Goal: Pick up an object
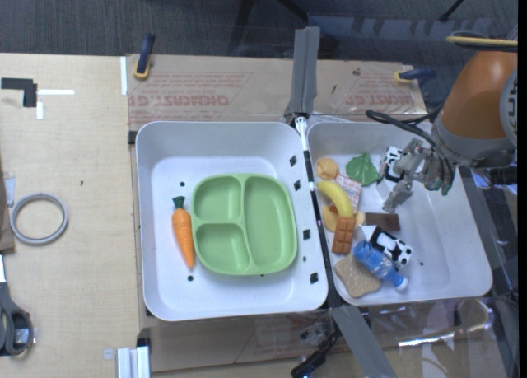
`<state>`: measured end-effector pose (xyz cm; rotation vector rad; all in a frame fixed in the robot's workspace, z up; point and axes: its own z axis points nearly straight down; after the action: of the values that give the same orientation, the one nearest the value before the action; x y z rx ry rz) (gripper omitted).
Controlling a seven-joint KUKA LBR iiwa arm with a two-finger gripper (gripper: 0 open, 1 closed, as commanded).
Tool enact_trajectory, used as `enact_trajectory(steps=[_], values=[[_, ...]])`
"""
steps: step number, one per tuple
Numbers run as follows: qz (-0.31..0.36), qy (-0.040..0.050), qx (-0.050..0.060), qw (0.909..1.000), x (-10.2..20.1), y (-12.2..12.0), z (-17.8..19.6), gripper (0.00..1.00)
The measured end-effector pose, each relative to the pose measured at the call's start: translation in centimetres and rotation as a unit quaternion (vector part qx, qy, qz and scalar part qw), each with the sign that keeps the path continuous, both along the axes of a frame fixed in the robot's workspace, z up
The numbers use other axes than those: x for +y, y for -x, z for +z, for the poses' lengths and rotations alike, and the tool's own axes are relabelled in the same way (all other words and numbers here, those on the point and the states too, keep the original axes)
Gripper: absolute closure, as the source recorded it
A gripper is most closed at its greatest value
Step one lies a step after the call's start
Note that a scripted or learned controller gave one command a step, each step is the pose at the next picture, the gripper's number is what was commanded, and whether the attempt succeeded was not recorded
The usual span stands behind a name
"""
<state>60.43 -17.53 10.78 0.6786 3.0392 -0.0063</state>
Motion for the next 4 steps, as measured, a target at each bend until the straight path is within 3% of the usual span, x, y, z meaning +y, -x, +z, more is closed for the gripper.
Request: enact_trajectory(steps=[1,2,3,4], values=[[-0.262,-0.0100,-0.005,0.9649,4.8,-3.1,0.0,0.00],[-0.344,-0.0129,-0.006,0.9388,3.9,-2.8,0.0,0.00],[-0.422,-0.0149,-0.007,0.9063,2.5,-1.7,0.0,0.00],[-0.529,-0.0158,-0.003,0.8485,1.9,-4.0,0.0,0.00]])
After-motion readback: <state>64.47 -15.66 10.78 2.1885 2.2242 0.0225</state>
